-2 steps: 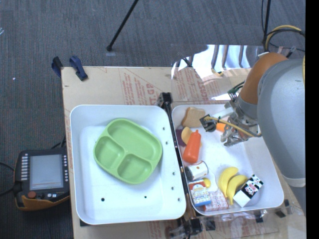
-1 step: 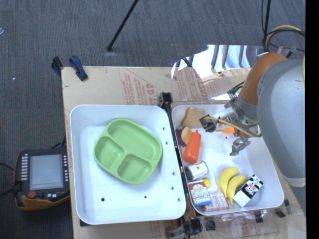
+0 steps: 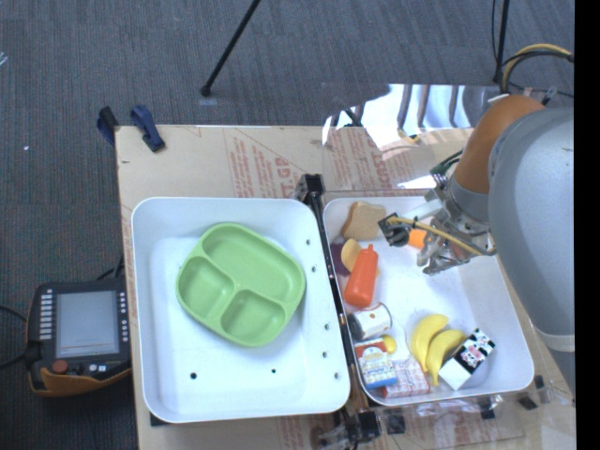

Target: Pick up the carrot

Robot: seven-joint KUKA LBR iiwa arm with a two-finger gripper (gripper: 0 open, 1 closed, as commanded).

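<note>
You are seeing the gripper hanging over the right bin, its fingers clamped on the small orange carrot, above the bin floor. Just left, an orange bottle is lying beside the bread slice; the bananas are resting nearer you.

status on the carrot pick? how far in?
Done: the arm has reached into the right bin, and the hand sits over its upper part. In hand: a small orange piece, probably the carrot, shows right at the hand, but whether it is actually gripped can't be told from this angle. Left: confirm the grasp and lift clear. The orange bottle and bananas lie untouched.
</note>
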